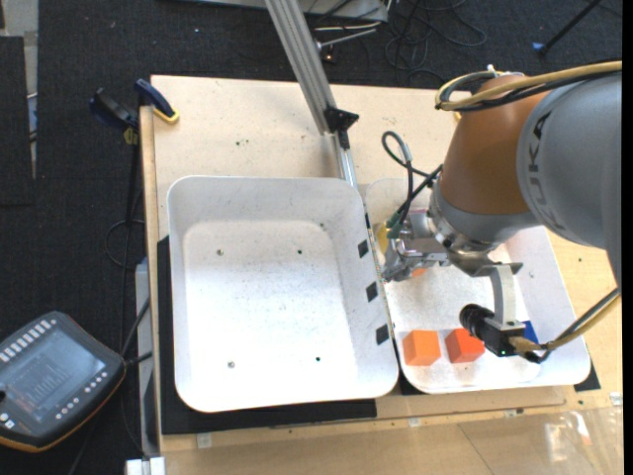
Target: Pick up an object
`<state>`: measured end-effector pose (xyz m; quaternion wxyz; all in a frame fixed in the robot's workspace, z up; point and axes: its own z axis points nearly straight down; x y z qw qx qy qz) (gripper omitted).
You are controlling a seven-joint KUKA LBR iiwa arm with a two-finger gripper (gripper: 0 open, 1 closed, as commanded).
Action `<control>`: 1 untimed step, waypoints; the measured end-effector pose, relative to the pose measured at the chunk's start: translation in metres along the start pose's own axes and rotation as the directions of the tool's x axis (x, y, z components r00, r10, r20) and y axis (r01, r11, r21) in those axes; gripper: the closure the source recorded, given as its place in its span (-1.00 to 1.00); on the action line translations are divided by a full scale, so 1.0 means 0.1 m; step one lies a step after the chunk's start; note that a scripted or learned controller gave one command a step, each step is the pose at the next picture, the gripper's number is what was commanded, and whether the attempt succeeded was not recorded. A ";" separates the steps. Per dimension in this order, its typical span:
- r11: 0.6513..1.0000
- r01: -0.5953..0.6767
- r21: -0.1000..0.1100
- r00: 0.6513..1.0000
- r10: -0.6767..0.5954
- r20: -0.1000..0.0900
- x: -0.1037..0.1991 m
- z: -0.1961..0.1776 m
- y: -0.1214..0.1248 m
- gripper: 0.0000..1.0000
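Two orange blocks sit side by side at the near end of the right bin (554, 265): one (422, 347) left, one (463, 345) right, with a blue object (524, 332) beside them. The gripper (407, 262) hangs farther back; its spread I cannot tell.

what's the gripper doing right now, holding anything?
gripper: low over the right bin, near its left wall; open or shut cannot be told, and nothing is visibly held. Two orange blocks lie nearer the bin's front edge.
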<state>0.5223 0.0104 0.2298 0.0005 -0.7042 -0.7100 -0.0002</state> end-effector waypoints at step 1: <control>1.000 0.000 -0.001 1.000 0.000 0.000 0.45 0.01 0.15 1.00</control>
